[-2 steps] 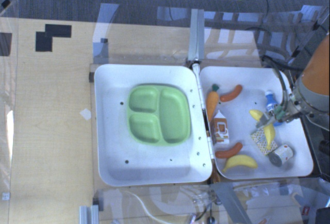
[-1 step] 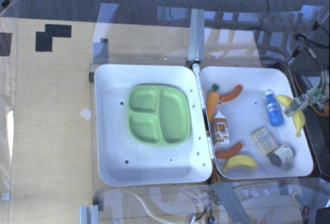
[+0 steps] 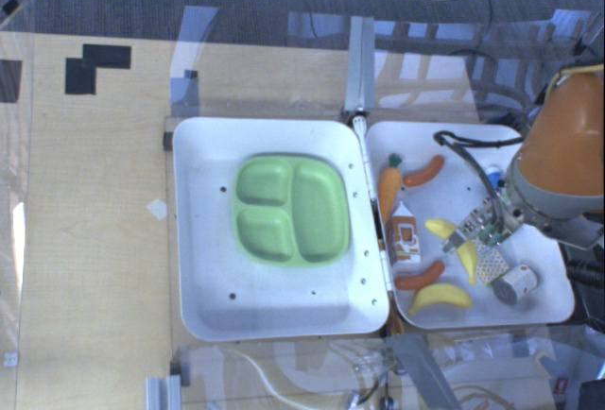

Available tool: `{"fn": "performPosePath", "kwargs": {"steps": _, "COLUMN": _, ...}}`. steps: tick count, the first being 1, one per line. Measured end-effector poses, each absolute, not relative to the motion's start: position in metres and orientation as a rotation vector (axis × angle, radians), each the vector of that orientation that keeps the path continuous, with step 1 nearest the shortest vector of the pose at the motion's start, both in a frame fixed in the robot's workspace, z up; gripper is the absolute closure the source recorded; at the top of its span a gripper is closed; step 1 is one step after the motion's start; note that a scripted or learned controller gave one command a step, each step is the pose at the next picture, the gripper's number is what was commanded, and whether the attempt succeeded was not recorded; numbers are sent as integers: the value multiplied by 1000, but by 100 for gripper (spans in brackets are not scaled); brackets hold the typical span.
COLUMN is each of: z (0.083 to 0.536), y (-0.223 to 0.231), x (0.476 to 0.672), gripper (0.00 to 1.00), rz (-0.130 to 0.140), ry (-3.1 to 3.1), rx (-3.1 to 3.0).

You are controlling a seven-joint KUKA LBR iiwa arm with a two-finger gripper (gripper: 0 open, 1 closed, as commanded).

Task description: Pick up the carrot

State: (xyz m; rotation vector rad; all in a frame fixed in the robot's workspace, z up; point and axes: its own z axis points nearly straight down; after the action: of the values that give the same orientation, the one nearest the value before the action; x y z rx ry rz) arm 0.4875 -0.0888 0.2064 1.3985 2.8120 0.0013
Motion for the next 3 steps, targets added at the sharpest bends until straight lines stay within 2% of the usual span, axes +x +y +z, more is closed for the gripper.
{"fn": "performPosePath", "kwargs": {"steps": 3, "z": 236, "y": -88, "x": 492, "gripper": 100, "rz": 7, "ry": 2805, "rx": 1393}}
